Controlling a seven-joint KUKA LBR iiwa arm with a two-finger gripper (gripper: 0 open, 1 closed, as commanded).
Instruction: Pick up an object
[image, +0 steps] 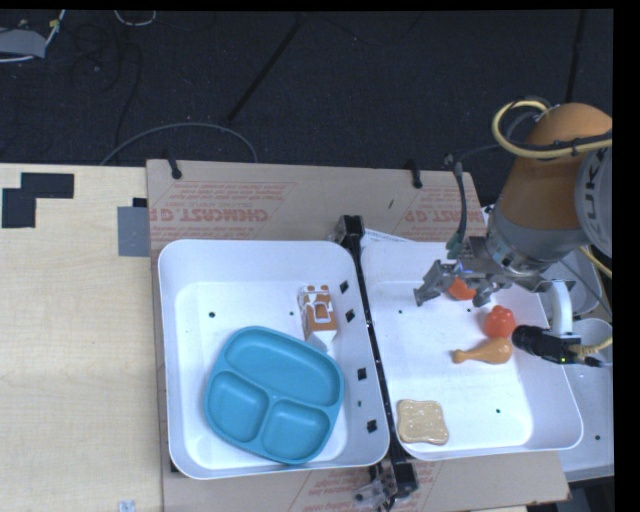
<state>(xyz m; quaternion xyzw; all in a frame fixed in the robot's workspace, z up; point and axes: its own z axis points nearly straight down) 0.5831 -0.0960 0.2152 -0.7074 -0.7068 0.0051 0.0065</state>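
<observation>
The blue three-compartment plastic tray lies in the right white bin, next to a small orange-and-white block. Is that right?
Not quite. The camera view shows the blue three-compartment plastic tray in the left white bin, not the right one. The rest holds: the small orange-and-white block sits beside it, just above its upper right edge.

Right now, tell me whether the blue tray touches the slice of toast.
Apart. The camera view shows the blue tray in the left bin and the slice of toast in the right bin, divider between them.
</observation>
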